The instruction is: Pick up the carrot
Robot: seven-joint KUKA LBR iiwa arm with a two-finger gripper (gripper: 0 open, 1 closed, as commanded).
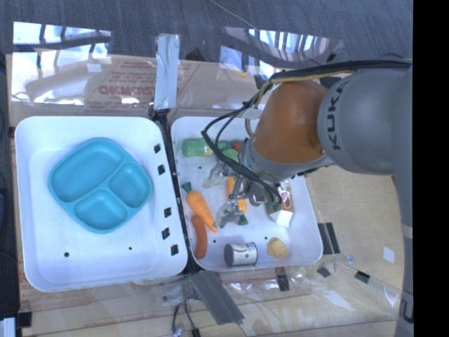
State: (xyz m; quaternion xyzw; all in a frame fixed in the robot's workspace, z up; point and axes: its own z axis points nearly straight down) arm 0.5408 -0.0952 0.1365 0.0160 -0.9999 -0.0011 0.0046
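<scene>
1. Nearest to us, at the bottom edge of the right-hand shallow white bin (309,248), we see one small metal can with a dark label (240,254) lying on its side, and just right of it one small tan potato-like lump (278,247).
2. Up from there on the left side of that bin lies the orange carrot with a green top (200,208), slanting along the dividing wall; a second, redder long piece (201,240) lies touching its lower end, so we count two orange-red sticks here.
3. We count two bins in all: the left-hand white bin (35,209) holds one light blue plastic divided plate with three compartments (100,183).
4. Over the right bin hangs the one grey arm with its orange band (291,121), black cables looping across it.
5. Below the wrist sits the two-finger gripper (235,201), close beside the carrot on its right; we cannot tell how its tips stand, nor whether anything sits between them.
6. At the bin's far end we spot one green cylinder-shaped item (198,147).
7. Right of the gripper, one white block (283,218) rests near a red-and-white packet (286,199).
</scene>
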